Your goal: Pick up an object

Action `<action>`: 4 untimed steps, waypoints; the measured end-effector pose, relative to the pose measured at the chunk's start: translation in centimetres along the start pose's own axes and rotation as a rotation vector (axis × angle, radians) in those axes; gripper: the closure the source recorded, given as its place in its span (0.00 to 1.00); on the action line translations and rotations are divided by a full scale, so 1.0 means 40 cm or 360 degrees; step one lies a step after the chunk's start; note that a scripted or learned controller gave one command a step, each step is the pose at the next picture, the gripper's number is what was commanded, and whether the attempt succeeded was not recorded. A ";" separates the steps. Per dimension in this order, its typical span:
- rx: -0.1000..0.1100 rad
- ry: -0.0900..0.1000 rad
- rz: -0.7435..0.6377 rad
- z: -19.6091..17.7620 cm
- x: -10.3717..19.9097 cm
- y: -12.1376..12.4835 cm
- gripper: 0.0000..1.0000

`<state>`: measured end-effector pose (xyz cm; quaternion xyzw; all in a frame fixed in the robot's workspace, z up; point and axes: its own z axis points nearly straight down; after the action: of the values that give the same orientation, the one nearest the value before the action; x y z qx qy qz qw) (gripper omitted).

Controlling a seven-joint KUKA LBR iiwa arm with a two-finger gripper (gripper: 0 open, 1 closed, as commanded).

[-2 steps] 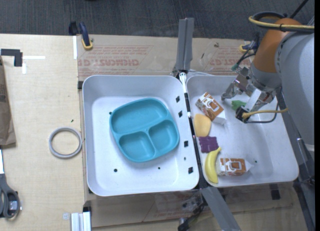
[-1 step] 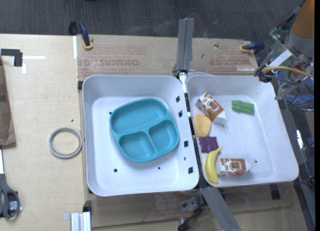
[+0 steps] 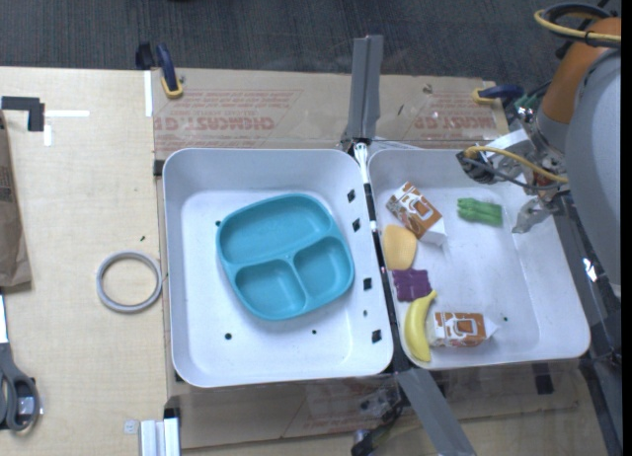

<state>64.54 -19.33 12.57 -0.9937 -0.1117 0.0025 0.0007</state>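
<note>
The right bin (image 3: 553, 336) holds several small objects. An orange and white carton (image 3: 415, 212) lies near its back left, with a green piece (image 3: 480, 211) to its right. Along the left wall sit a tan rounded item (image 3: 399, 246), a purple block (image 3: 411, 283) and a banana (image 3: 419, 328). A second orange carton (image 3: 460, 329) rests beside the banana. My gripper (image 3: 531, 211) hangs over the bin's right side, just right of the green piece, with cables looped above it. Nothing shows in its grasp.
A blue divided plate (image 3: 284, 255) fills the middle of the left bin (image 3: 188, 336). A grey post (image 3: 365, 89) rises between the bins at the back. On the bench to the left lie a tape ring (image 3: 129, 280) and scissors (image 3: 15, 400).
</note>
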 end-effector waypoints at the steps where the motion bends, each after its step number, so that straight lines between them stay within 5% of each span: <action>1: -0.0001 0.0004 -0.0013 -0.122 -0.034 -0.004 0.00; 2: -0.0001 0.0004 0.0022 -0.271 0.055 -0.192 0.00; 3: 0.0000 0.0002 0.0041 -0.162 0.085 -0.309 0.00; 4: -0.0001 0.0001 -0.0068 -0.162 0.095 -0.387 0.00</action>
<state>64.82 -3.41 19.07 -0.9911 -0.1328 0.0021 0.0005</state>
